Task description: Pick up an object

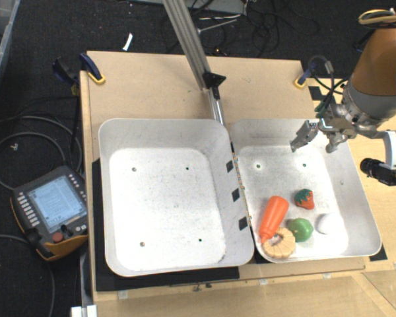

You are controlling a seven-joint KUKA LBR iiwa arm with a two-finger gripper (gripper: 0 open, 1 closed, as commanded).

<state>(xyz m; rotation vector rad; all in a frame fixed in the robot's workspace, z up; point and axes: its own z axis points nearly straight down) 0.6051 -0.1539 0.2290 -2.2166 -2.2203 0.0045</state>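
Near the right bin's [356, 183] front, the carrot [273, 216] lies tip up-right; the jaws [319, 137] hang wide.

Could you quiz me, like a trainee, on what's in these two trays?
1. True or false: the carrot lies in the left bin.
2. Which thing touches the carrot's lower end? A) white ball B) round tan piece C) strawberry
3. Fill in: the pincer is above the ____ edge of the right bin, apart from the toys.

Key:
1. False; it lies in the right bin.
2. B; the ball and strawberry lie apart from it.
3. far (upper in the view); its fingers look spread with nothing between them.
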